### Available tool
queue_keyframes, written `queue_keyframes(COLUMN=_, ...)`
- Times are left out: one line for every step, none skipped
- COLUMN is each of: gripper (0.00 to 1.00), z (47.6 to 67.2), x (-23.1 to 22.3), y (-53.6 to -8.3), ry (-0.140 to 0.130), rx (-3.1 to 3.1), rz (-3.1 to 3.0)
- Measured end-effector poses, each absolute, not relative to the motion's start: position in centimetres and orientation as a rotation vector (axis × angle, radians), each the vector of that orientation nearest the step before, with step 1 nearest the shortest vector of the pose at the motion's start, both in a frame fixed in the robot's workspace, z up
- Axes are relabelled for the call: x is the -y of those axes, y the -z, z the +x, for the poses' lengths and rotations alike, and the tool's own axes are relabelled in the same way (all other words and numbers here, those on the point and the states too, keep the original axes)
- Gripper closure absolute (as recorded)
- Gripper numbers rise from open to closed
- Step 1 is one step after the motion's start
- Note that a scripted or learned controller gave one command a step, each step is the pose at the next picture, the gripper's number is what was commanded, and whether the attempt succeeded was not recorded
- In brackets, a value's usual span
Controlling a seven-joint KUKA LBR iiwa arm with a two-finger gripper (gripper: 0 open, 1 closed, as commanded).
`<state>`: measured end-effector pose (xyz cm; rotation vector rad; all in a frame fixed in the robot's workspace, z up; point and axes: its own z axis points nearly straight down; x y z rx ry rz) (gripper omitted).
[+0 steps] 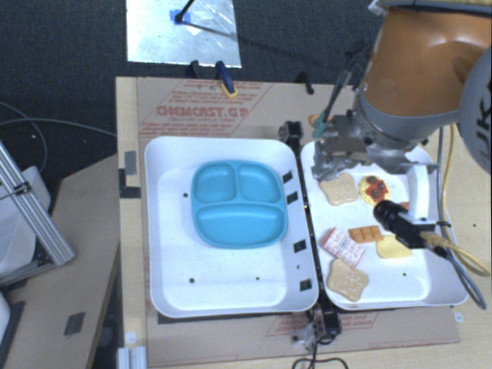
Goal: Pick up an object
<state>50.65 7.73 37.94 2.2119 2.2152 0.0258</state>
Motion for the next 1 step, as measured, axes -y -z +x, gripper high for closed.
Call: queue_keyframes(gripper=1.0, z=49.27, x=-13.98, y=-36.3, ry=-0.005, rx=-2.232, rz=2.212)
